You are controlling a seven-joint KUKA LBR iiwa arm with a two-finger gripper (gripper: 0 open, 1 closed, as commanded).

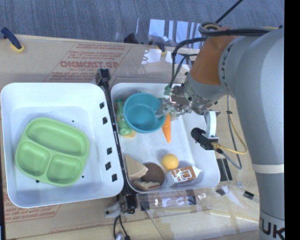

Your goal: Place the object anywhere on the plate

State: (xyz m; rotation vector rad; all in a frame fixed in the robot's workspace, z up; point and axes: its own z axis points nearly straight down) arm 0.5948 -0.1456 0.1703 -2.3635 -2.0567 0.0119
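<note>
the gripper (166,115) hangs over the right bin (200,160), its fingers closed on the top of a small orange carrot (167,130). the carrot is slim and tapered, bright orange, pointing tip-down just beside a blue bowl (142,112). the green plate (51,150), with three sections, sits well apart in the left bin (10,104). lower in the right bin lie a yellow lemon (170,161), a small brown-labelled carton (183,174) and a brown round thing (152,174).

Grey arm (260,84), orange band, black cables
</note>
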